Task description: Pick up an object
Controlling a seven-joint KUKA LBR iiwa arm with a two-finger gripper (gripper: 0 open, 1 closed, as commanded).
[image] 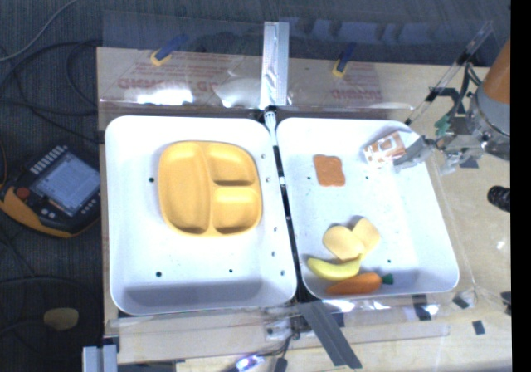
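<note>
— Start at the left. What's in that bin?

— The left bin has a yellow tray with three compartments, sitting flat, a little toward the far side. Nothing else in there.

— And the right bin?

— Far half: an orange cracker lying flat, near the divider. To its right, up in the far right corner, a small white and orange packet. Near half: two pale chips overlapping, a banana just below them, and a carrot touching the banana along the near wall.

— Where's the gripper?

— The gripper reaches in over the right rim, low at that far corner. Its tip sits right against the packet's right side, maybe touching. I'd say the packet is what it's after.

— Has it got hold of it?

— I can't tell. The end of it is a grey blur from here, so whether it's spread or pinching anything I won't guess.

— So what does the next move hang on?

— The packet lies just left of the gripper, its long axis slanting from near left to far right, roughly in line with the reach. My guess: it needs to shift a touch left to straddle it.
</note>
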